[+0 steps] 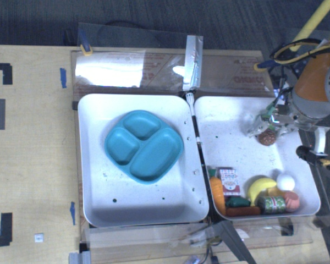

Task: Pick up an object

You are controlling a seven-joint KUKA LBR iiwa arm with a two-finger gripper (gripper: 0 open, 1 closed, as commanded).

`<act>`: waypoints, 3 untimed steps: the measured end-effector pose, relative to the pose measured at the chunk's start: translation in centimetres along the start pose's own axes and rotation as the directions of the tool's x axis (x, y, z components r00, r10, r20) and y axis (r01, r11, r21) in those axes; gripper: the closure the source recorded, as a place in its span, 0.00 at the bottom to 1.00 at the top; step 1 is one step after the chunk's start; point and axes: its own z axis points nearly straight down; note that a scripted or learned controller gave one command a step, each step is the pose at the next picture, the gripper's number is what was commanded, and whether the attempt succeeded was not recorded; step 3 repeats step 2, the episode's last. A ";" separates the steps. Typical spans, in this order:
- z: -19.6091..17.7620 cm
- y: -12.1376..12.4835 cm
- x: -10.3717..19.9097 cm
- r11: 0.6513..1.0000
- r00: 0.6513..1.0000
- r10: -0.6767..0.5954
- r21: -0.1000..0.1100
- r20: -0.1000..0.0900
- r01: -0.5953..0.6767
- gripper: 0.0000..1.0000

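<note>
- White plastic makes up both bins on the counter (33, 147): the left bin (91, 164) carries a blue divided plate (144, 146), and the right bin (231, 120) carries the loose things worth picking.
- Camera view: the grey arm (313, 89), with its orange band, reaches in from the right, and the pincer (267, 122) hangs low over the far right part of the right bin.
- Just beneath its tip sits a small brown round object (267, 138), touching or nearly touching the metal; I cannot tell which.
- Whether the pincer is spread or pressed together cannot be told here; glare and clutter hide the tip.
- The other candidates crowd the near edge of that bin: an orange carrot-like piece (216, 193), a small red and white carton (229, 181), a yellow fruit (262, 187), a white ball (286, 182) and a green-labelled can (274, 203).
- My judgement: the step in hand is the approach or descent onto the brown object, with no lift shown.
- The next move calls for centring over that object, closing firmly and rising straight, since a round thing may roll out.
</note>
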 end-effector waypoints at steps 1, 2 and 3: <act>0.9 -0.6 0.8 0.991 0.991 -0.134 0.002 0.015 0.134 0.00; -0.4 -5.7 0.5 0.994 0.994 -0.109 0.006 0.013 0.109 0.00; -0.4 -5.7 0.5 0.994 0.994 -0.109 0.006 0.013 0.109 0.00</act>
